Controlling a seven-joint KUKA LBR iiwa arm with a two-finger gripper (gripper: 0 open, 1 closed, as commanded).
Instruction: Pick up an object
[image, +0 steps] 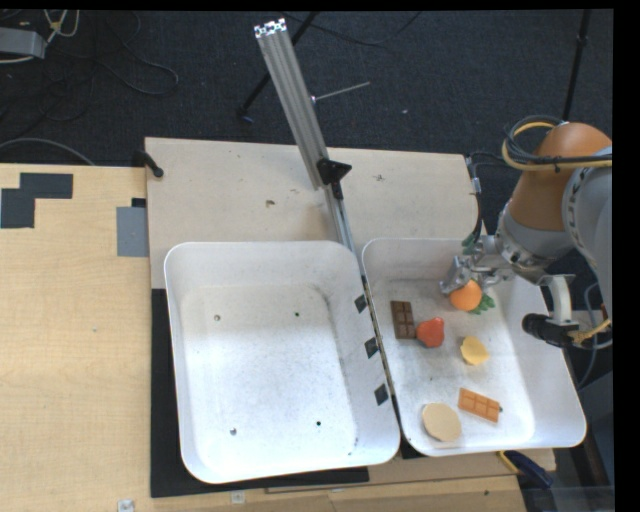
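Orange toy (465, 295) sits pinched in the claw (463, 287); five other pieces lie in the right bin (560, 425).

No legible text, labels or numbers, as far as this view allows.

My arm (590, 205) is smooth grey, rounded at the joints, with a broad orange band (555, 180) bulging above the wrist. A yellow cable loops over the top of that band (black ones run beside it). Below, my gripper (468, 277) is a small cluster of bare silver metal, and a white bracket sits off to one side.
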